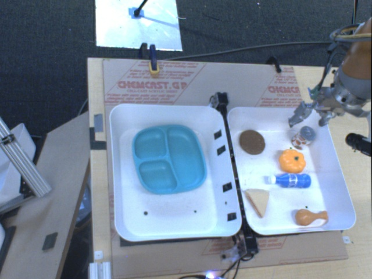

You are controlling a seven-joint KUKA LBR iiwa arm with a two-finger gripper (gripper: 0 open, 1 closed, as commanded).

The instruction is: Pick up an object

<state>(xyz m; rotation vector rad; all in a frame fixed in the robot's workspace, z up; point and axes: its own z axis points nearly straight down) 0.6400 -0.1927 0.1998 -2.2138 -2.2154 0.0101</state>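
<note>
The end effector (312,115) hangs with fingers spread wide and holding nothing above the right bin's (343,173) far corner, just beside a small round toy (303,136), so the pick is not yet done.

"CHEMCAST GP" in red — repeated across the backing board (174,77)

The counter (174,77) carries two shallow white bins side by side, and the left bin (125,121) holds a blue divided plate (170,158). A blue clamp with a yellow tip (153,60) grips the counter's far edge. Beyond it, a pale square sheet (157,22), perhaps metal, lies on the dark floor.
</note>
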